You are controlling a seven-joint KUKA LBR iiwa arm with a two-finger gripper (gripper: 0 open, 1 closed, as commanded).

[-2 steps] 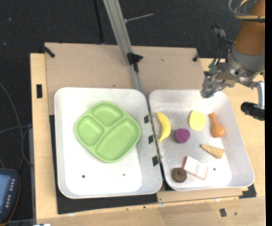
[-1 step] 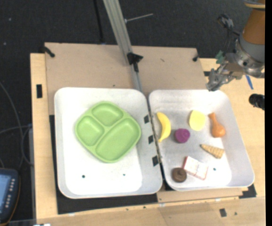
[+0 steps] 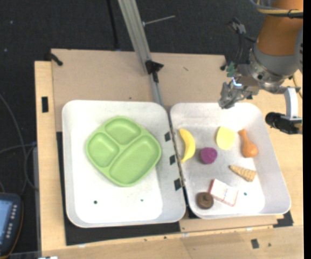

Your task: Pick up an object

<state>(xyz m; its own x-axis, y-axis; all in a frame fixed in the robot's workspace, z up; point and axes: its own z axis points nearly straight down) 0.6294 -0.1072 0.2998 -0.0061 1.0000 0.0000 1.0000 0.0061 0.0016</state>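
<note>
Bins sit side by side on the bench point(image 3: 209, 72), and we see the left bin point(image 3: 80, 198) carrying a green divided plate point(image 3: 123, 150) with three compartments, lying flat near its middle. The right bin point(image 3: 274, 198) holds the loose objects: a banana point(image 3: 187, 144) along its left wall, a yellow round piece point(image 3: 225, 138) near the centre, a purple ball point(image 3: 208, 155) just below and left of that, an orange drumstick-shaped piece point(image 3: 247, 144) towards the right, a waffle cone point(image 3: 243, 172) lying on its side below it, a red and white box point(image 3: 223, 192) near the front, and a brown round piece point(image 3: 204, 200) just beside the box on its left. None of these is touched by the arm. The gripper point(image 3: 229, 99) hangs over the far rim of the right bin, above the back edge and well apart from the yellow piece, which is the nearest object to it. We see nothing between its fingers; they appear as one dark cluster from this angle, so we cannot tell whether they are spread or closed. The grey wrist and orange band point(image 3: 279, 7) rise towards the upper right.
</note>
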